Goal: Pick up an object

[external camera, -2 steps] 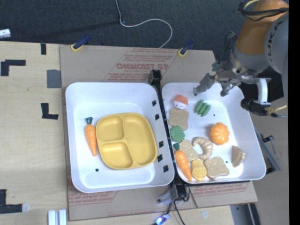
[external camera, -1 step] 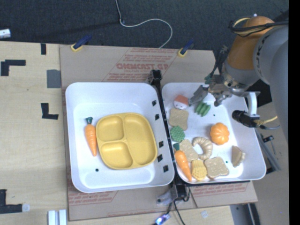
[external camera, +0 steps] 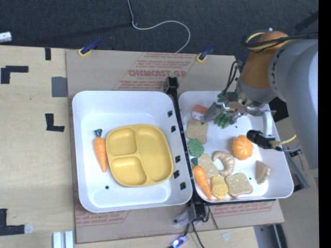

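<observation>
Gripper sitting over back of right bin, fingers closing on small dark-green toy, possibly vegetable; too small to name surely. Green toy showing between fingertips, just above bin floor. Orange fruit lying near, in front of gripper. Toy carrot, croissant, bread slice crowding front of same bin. Left bin holding yellow divided plate, second carrot lying just beside plate.

Robotics lab bench, cardboard sheet clamped down (blue-yellow clips), two white bins, toy food, trailing cable
</observation>
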